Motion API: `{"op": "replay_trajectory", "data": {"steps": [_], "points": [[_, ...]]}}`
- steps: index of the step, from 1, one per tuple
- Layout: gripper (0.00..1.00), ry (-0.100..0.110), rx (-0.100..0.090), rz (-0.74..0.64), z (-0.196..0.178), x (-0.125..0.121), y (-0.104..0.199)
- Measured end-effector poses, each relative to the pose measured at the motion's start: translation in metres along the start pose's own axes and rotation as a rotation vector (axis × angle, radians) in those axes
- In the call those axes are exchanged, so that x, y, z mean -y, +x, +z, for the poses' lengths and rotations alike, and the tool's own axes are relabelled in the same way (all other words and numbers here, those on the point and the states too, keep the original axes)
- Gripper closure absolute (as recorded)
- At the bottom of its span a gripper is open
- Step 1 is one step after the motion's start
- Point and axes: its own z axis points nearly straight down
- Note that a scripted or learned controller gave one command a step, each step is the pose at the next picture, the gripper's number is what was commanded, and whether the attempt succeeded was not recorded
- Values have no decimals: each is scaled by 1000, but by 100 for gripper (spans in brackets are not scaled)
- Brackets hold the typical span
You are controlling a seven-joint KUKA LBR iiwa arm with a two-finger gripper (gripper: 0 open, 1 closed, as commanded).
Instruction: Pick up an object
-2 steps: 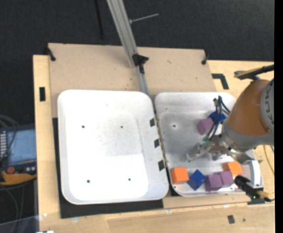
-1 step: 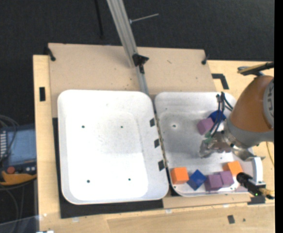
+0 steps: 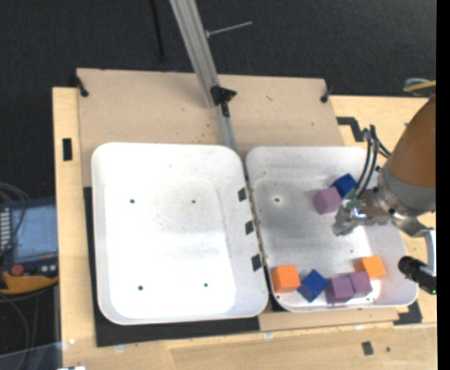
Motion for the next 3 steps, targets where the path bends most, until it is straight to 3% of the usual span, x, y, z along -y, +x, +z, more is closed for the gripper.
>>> {"op": "replay_trajectory", "data": {"steps": [1,2,3], "points": [[100,-1,0,-4,-65,-2,-1],[100,3,-2,-6,-93,-3,-2],[100,4,-2,-8,-96,-16,53]]}}
